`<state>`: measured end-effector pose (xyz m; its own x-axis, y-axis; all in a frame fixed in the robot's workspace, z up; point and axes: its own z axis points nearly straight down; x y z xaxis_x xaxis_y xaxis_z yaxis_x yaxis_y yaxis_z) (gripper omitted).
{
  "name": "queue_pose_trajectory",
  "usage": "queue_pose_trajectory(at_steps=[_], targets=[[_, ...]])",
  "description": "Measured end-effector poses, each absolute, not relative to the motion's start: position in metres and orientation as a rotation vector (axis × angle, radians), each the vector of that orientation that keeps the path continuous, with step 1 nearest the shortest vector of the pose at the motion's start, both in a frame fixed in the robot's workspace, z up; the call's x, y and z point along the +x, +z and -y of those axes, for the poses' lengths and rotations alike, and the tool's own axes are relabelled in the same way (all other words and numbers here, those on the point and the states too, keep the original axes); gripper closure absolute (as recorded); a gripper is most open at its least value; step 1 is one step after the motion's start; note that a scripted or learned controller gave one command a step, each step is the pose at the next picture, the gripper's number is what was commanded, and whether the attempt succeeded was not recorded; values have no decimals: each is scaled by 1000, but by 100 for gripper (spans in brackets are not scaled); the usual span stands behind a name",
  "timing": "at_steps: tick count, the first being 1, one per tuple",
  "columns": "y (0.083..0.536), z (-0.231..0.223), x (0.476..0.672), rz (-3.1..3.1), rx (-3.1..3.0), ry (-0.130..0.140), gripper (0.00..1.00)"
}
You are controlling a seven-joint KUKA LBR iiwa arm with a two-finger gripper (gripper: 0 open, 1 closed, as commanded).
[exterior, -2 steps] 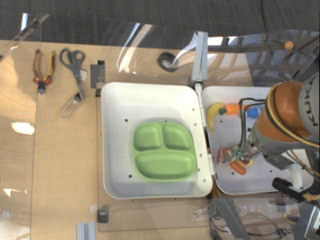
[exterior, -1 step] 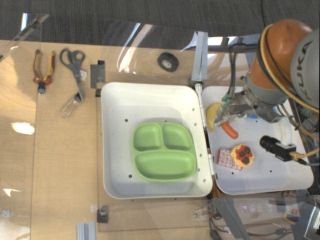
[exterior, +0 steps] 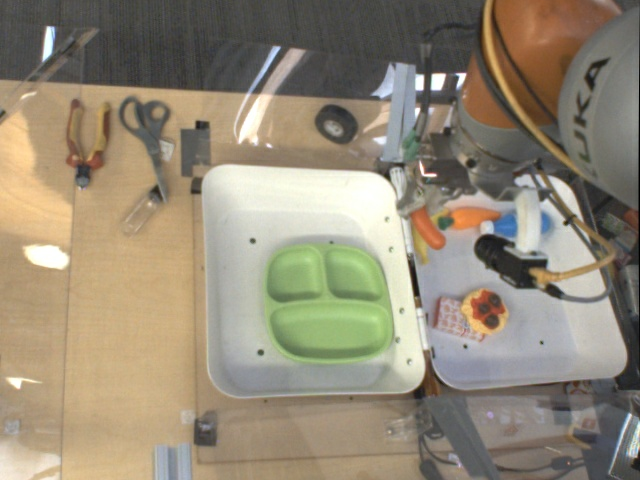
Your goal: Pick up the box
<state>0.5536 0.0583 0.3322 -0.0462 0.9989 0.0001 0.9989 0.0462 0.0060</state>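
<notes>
The box (exterior: 470, 315) is small and flat, red and white with a round fruit picture on top. It lies in the lower left part of the right bin (exterior: 560, 368). My gripper (exterior: 412, 194) hangs under the grey wrist at that bin's far left corner, over the wall between the two bins. It is well above and to the left of the box, with nothing seen in it. The big orange and grey arm hides much of the gripper.
Near the gripper lie an orange carrot (exterior: 430, 230), a second orange toy vegetable (exterior: 472, 215) and a blue and white bottle (exterior: 528, 223). The left bin (exterior: 230, 298) holds a green divided plate (exterior: 328, 303). Pliers (exterior: 84, 140), scissors (exterior: 150, 133) and a tape roll (exterior: 336, 123) lie on the bench.
</notes>
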Motion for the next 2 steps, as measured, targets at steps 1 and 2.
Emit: queue_pose_trajectory(at_steps=[1, 2], targets=[[183, -49, 487, -2171, 2270, 2, 100], [254, 31, 504, -1950, 2459, 6, 100]])
